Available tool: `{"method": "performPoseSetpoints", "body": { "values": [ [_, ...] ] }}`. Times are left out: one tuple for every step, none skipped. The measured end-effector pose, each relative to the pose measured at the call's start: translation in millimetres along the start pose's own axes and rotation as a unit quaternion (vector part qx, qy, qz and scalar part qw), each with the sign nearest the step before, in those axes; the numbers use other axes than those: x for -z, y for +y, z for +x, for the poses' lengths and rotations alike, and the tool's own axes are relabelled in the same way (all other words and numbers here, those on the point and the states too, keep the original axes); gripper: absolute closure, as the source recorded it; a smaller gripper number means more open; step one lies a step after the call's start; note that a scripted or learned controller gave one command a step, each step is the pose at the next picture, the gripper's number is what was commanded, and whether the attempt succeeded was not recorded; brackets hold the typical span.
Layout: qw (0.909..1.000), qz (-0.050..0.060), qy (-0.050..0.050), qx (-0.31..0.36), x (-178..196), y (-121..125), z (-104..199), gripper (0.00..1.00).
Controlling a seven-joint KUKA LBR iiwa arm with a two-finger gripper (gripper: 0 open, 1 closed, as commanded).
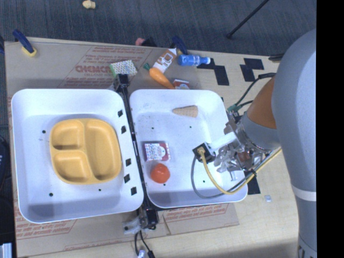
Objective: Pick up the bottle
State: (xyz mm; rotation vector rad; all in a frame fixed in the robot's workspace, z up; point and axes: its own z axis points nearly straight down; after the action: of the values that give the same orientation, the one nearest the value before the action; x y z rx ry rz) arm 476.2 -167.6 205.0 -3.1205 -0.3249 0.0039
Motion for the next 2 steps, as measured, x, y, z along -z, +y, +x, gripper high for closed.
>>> {"method": "performPoseSetpoints", "body": {
  "values": [
    [1.0000, 0.000, 0.000, -0.001, 4, 25, -6, 1.00],
    [0.9998, 0.001, -0.001, 0.019, -4, -25, 5, 1.00]
  ]
}}
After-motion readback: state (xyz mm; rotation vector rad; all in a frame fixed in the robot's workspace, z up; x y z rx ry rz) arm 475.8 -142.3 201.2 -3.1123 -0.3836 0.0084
